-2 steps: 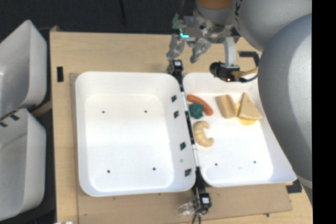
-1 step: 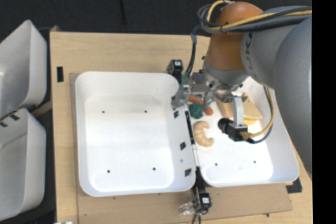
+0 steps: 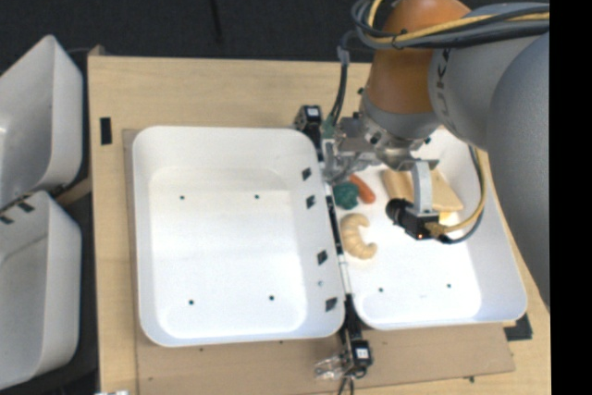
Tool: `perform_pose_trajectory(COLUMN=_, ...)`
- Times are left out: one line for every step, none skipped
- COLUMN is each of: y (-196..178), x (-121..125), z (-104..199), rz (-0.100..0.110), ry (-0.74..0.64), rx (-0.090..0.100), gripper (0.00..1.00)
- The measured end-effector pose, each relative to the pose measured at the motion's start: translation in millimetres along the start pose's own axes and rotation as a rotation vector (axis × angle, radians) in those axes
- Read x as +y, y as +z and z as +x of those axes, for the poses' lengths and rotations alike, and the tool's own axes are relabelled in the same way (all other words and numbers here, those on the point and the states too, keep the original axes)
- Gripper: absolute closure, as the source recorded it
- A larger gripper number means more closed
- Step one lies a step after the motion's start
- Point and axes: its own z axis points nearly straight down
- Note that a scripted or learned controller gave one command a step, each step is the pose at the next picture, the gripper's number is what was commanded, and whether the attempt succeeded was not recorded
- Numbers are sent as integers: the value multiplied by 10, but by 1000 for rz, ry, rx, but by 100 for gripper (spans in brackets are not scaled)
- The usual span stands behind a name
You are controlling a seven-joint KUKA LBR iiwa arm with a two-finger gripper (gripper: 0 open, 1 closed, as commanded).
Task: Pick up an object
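On the tan counter [image 3: 111,227] I see two shallow white bins side by side; the left bin [image 3: 222,231] shows me just its white floor with a few small dark dots, while the right bin [image 3: 435,291] holds the objects. Near its left wall lies a pale croissant-shaped piece [image 3: 358,236], and just above it sit a small teal object [image 3: 345,194] and an orange one [image 3: 364,192], close together or touching. Further right I make out a tan wedge-like block [image 3: 444,191], partly covered by the arm's wrist and a looping cable. My arm [image 3: 416,60] comes in from the right and hangs over the upper part of the right bin, with the tool [image 3: 338,160] low beside the teal and orange things. From this angle the wrist body hides the tool's tips, so I cannot tell whether it is open, closed or gripping anything
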Motion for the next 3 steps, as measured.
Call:
perform_pose_trajectory(y=-851, x=649, z=760, rz=-10, ry=-6, rx=1, gripper=100)
perform_pose_trajectory(y=-565, x=847, z=1145, rz=-3, ry=-3, rx=-1, gripper=100)
perform_pose_trajectory(y=-1299, x=916, z=1857, rz=-8, ry=-7, rx=3, gripper=100)
